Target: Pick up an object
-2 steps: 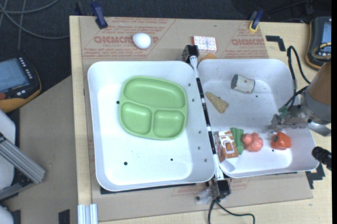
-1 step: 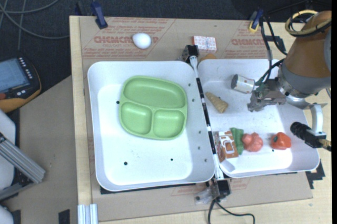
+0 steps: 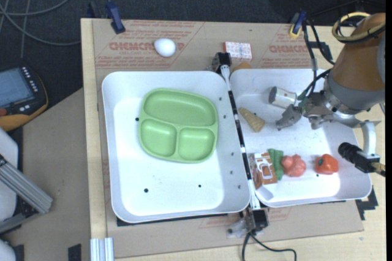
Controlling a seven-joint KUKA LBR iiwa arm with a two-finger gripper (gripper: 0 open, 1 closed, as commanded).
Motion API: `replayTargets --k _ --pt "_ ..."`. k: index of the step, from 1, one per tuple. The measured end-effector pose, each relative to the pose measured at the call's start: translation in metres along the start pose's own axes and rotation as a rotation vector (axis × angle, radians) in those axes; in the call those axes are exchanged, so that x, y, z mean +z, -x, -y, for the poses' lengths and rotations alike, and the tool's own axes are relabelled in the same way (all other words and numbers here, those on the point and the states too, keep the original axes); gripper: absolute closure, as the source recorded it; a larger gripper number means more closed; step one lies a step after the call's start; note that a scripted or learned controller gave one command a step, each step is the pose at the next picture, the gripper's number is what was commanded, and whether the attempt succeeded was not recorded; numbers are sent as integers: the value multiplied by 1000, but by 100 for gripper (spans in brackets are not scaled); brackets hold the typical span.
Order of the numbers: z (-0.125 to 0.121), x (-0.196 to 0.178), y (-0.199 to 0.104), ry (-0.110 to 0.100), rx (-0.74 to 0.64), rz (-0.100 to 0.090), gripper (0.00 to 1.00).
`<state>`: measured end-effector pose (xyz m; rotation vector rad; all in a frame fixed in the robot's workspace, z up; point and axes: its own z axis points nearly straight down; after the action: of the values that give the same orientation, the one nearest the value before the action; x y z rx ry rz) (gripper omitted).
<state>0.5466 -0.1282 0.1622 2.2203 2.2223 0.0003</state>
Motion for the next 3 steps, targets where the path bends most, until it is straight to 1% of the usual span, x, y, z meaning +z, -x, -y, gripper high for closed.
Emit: replayTargets --k 1,2,3 --pt "-1 -2 79 1 1 3 0" --pt "63 78 89 -2 -1 -5 0" --pt "63 68 91 1 1 -1 100"
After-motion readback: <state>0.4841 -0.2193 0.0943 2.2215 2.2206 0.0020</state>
